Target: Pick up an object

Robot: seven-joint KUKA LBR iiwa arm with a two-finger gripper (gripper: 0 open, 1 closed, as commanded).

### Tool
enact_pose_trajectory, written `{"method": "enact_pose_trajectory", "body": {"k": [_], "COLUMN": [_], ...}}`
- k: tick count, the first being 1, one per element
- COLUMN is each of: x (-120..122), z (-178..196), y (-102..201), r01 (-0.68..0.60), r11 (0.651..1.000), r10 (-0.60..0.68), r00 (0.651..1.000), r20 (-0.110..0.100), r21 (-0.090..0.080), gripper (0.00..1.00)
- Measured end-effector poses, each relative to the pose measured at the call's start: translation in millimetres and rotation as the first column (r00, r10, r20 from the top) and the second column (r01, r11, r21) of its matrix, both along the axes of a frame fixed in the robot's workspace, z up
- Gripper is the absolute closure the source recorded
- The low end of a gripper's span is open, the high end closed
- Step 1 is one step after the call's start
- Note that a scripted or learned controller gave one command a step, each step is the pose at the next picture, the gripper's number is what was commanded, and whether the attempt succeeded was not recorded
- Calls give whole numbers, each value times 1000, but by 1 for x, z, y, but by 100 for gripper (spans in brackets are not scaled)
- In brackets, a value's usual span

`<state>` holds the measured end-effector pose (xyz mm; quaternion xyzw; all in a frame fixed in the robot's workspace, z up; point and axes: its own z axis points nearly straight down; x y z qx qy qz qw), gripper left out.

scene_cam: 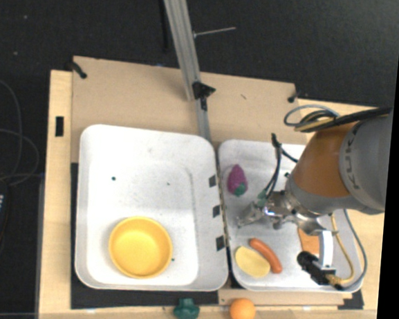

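My gripper [251,219] hangs low over the middle of the right bin [255,153], on the grey arm with the orange band. It is below a purple, grape-like object [236,180] and just above a red-orange sausage [266,255], which leans on a pale yellow piece [251,263] at the bin's front. I see nothing held in the gripper. An orange flat piece [308,240] lies partly hidden under the wrist. A yellow bowl [140,247] sits in the front of the left bin [144,157].
An orange ball [242,310] and a teal object [186,310] lie on the bench in front of the bins. A grey metal pole [185,46] slants up from behind the divider between the bins.
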<state>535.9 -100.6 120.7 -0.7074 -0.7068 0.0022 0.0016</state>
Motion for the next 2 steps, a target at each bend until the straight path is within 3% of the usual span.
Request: {"method": "enact_pose_trajectory", "body": {"k": [1, 2], "x": [3, 8], "z": [15, 59], "y": [-1, -1], "r01": [4, -3], "r11": [1000, 1000], "r10": [-4, 3], "r00": [1000, 1000], "r20": [10, 12], "r21": [1, 0], "gripper": [100, 100]}}
